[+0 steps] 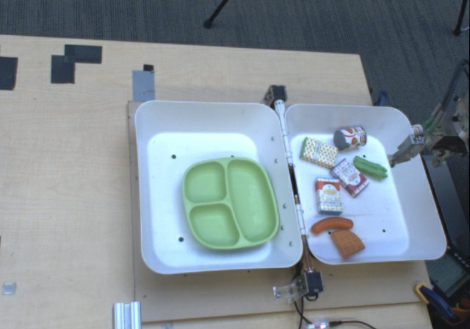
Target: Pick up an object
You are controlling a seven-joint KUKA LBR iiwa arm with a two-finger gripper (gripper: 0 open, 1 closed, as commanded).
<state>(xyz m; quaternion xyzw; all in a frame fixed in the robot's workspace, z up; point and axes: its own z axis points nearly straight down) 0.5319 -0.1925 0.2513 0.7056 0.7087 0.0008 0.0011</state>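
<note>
1. We take the green pickle-shaped piece [370,167] as the nearest candidate for picking: it lies in the right bin [424,211], tilted, just beside the gripper [408,147] on its bin-ward side and a little below it in the view.

2. Around that green piece we see a small wrapped packet [349,175] just to its far side from the gripper, and a can [350,137] lying on its side a bit further up. Nothing lies between the green piece and the gripper; bare white floor separates them.

3. Further from the gripper we find a yellow patterned packet [319,152] near the inner wall, a red-and-white carton [329,196] in the middle, then a sausage [332,225] and an orange-brown bread-like piece [348,244] touching or nearly touching each other at the near end of the bin.

4. The gripper sits at the right bin's outer wall, about level with its rim; the arm [449,125] reaches in from the right. We cannot tell from this view how its tip is set, and we see no object in it.

5. The left bin [147,195], well apart from the gripper across the central divider, holds a light green three-compartment tray [230,203], whose compartments look bare.

6. Both bins rest on a pale wooden bench [66,188].
</note>
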